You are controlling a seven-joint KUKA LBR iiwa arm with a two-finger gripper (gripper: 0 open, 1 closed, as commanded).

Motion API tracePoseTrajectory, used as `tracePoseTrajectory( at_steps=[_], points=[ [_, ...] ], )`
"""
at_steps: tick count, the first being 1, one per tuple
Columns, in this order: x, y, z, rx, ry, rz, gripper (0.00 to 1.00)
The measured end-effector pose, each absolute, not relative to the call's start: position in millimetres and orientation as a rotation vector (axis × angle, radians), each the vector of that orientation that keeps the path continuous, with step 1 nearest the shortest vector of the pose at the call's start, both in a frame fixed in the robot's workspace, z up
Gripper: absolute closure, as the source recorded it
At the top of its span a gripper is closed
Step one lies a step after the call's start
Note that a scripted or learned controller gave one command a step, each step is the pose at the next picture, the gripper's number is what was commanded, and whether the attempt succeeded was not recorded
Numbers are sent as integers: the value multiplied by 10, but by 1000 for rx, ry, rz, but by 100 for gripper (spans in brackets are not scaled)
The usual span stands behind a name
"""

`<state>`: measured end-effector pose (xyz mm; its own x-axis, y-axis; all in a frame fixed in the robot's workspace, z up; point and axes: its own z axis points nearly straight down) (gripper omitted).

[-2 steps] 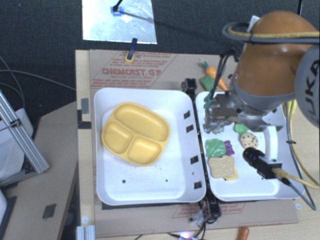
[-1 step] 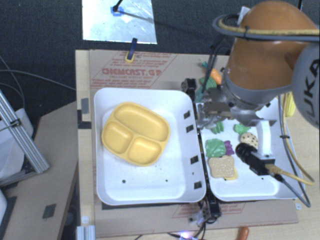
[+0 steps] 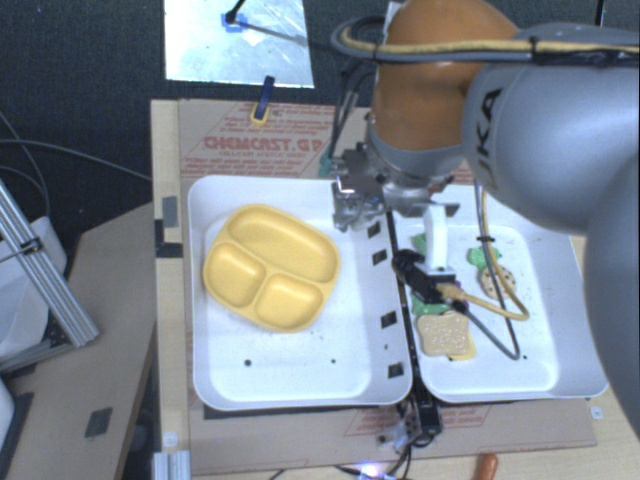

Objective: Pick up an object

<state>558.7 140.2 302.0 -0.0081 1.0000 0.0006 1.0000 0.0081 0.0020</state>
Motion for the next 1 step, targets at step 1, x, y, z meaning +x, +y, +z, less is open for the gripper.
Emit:
tracePoseTrajectory(
  at_steps=[1],
  points=[
    [5506,1347,4353,2210,2221,24,100]
  ],
)
